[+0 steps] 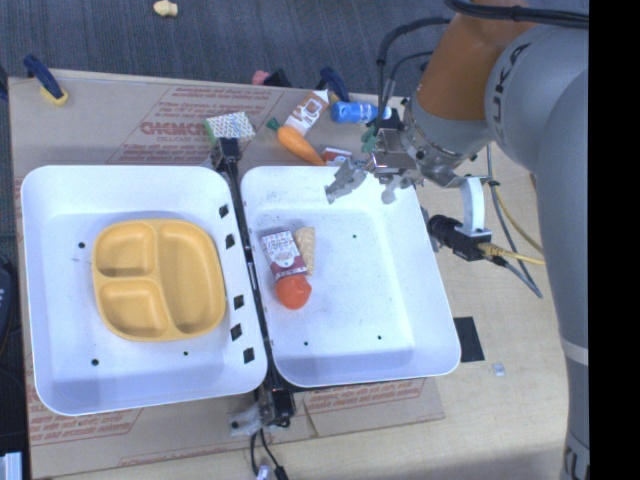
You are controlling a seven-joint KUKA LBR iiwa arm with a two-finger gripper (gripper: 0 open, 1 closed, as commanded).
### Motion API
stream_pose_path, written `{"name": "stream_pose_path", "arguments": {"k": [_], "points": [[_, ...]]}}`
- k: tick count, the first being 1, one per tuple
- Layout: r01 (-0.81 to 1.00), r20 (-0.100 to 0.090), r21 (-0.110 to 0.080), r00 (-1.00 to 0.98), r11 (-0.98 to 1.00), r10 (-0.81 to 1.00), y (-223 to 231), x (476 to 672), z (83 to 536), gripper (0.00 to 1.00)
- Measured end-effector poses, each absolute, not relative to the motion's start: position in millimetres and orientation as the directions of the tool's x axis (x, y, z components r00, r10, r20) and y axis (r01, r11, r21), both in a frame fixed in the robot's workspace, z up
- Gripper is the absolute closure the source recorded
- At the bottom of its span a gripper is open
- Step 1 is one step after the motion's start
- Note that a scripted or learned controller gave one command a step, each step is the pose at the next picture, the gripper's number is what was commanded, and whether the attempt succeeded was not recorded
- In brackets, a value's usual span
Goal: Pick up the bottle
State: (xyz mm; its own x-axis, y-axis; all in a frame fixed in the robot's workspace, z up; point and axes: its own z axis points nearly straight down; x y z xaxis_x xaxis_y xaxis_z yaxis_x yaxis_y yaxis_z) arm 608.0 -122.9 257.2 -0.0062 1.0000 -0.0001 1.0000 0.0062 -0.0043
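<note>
Gripper open, empty, above right bin's far edge. Bottle lies flat near that bin's left wall, orange cap toward camera. Should approach leftward, straddle the body across its width

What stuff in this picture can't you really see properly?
- The label on the bottle in the right bin: words too small and blurry in the camera view.
- The end effector: blurred, so its fingers are unclear.
- The arm: cut off by the top edge.
- The little things behind the bins, near the orange carrot shape: too small to name surely.
</note>
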Motion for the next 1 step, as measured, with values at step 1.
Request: {"name": "stream_pose_path", "arguments": {"k": [1], "points": [[1.000,0.000,-0.007,-0.011,0.011,1.000,-122.3,608.4,267.5,1.00]]}}
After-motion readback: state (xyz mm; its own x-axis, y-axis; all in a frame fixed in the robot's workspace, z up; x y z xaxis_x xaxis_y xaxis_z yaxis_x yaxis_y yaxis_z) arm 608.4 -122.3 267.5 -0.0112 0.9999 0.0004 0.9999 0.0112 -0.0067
